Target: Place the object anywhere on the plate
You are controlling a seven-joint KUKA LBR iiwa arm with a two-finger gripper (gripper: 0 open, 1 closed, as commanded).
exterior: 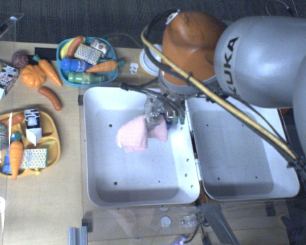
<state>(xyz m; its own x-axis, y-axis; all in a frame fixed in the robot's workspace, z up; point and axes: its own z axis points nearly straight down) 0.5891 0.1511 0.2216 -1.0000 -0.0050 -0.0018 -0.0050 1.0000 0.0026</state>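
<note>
Two shallow white plastic bins sit side by side on the pale wooden counter [46, 188], and the business of the moment is all in the left bin [104, 188]. A soft pink, crumpled cloth-like object [134, 136] lies near the middle of that bin's floor, its right end drawn up toward the jaws [160, 117] of the grey arm [265, 55], which reaches in from the right with its orange band [191, 40] directly above. The pink material meets the tool's tip and looks lifted there, which would suggest a pinch on its edge, but the wrist hides the fingers from this height and I cannot tell whether the jaws are spread or pressed together. A yellow cable [234, 111] runs diagonally from the wrist across the right bin [250, 188]. No plate stands in either bin (the likeliest candidate, in my judgement, is the yellow divided plastic tray [52, 137] at the far left, already carrying toy carrots and small printed boxes). Behind it, a round blue bowl [71, 79] holds more toy food, with an orange toy pumpkin [32, 75], a loose toy carrot [52, 73] and a red sausage [51, 98] scattered on the counter nearby, well apart from the pink object. Dark carpet lies beyond the counter's far edge.
</note>
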